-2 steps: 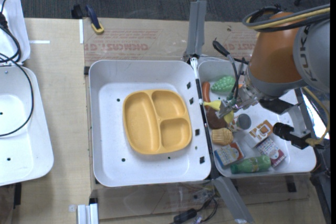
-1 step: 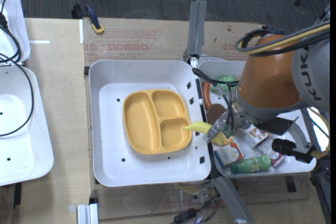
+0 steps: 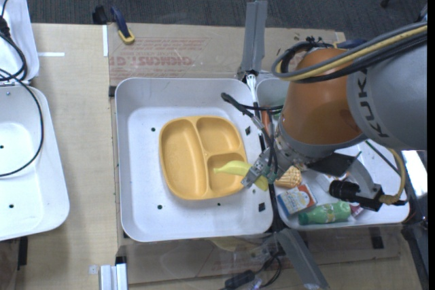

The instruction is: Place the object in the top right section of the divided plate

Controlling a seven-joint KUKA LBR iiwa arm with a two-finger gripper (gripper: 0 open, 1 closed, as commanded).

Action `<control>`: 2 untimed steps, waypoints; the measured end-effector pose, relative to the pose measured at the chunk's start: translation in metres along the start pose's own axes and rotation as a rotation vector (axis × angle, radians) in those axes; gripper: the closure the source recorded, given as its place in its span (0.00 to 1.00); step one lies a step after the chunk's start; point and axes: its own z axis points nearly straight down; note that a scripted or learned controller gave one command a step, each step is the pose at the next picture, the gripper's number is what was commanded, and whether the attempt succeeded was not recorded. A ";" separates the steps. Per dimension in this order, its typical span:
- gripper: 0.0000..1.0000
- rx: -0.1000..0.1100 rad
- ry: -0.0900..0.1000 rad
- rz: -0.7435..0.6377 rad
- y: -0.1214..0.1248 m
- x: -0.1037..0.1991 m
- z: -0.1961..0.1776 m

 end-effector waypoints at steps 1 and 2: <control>1.00 -0.001 -0.001 -0.008 0.020 -0.021 0.000; 1.00 -0.002 -0.003 -0.272 0.000 -0.071 -0.001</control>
